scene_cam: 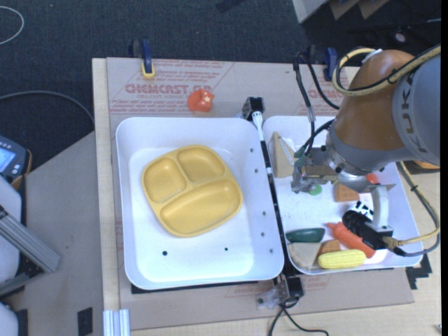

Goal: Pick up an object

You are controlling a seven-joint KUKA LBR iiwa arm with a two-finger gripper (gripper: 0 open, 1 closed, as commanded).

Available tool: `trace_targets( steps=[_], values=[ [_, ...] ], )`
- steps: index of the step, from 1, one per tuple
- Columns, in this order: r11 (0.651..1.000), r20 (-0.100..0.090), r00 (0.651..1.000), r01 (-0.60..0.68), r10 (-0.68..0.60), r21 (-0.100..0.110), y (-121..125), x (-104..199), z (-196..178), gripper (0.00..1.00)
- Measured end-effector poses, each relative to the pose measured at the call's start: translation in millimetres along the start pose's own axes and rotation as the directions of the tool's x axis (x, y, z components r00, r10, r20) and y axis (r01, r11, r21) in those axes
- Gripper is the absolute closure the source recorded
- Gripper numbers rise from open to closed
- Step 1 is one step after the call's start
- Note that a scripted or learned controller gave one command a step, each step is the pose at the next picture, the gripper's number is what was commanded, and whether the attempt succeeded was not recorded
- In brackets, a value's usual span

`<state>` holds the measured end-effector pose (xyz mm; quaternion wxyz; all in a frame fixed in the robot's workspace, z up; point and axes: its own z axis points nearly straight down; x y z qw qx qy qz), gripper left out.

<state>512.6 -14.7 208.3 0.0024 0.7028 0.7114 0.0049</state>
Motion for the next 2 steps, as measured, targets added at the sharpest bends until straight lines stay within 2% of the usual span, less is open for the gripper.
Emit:
trace_targets(
  steps=[1, 2],
  values=[
    [1.0, 0.0, 1.0, -0.002, 0.002, 0.008, -22, 79, -32, 1.0],
    [1.0, -0.003, 1.0, 0.003, -0.003, 0.002, -29, 198, -130, 1.0]
  ],
)
